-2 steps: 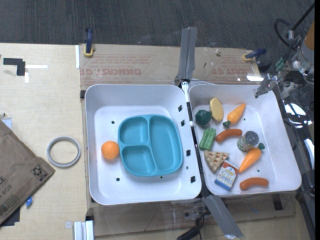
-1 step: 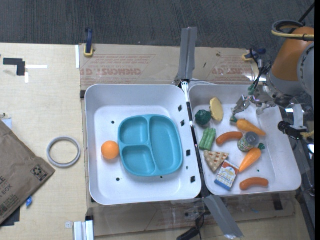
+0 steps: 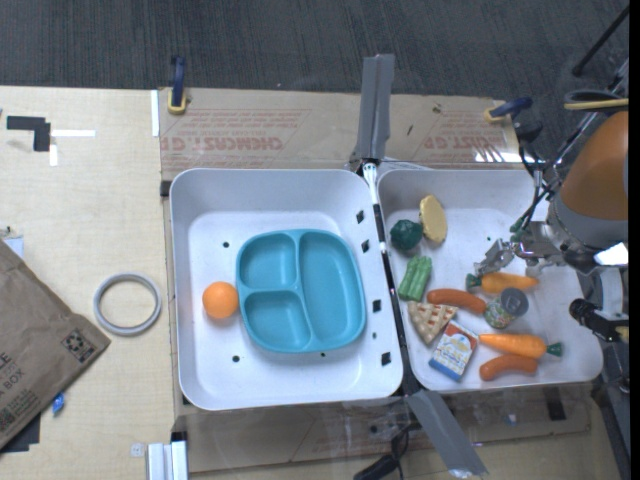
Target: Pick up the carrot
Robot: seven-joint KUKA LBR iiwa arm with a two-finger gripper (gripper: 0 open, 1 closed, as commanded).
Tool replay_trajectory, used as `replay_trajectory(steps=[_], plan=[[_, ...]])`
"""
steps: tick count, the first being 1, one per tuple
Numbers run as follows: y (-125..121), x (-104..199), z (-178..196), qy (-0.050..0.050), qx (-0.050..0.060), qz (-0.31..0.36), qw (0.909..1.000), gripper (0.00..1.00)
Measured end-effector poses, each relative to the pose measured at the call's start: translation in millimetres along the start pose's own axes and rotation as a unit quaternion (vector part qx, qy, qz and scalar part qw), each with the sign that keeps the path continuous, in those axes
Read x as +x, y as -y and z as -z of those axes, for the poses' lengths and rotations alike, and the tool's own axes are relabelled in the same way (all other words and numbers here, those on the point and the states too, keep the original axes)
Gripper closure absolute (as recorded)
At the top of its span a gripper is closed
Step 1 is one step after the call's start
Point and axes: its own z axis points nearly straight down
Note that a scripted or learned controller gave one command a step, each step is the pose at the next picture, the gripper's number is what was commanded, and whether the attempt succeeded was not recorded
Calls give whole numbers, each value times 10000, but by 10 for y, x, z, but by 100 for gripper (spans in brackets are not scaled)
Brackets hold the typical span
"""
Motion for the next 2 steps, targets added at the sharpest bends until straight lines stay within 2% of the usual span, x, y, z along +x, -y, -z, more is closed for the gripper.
replay_trajectory(steps=[1,2], plan=[[530,179,-4,-5,4,-838,9965,0],[870,357,-6,-2,2,-1695,9855,0]])
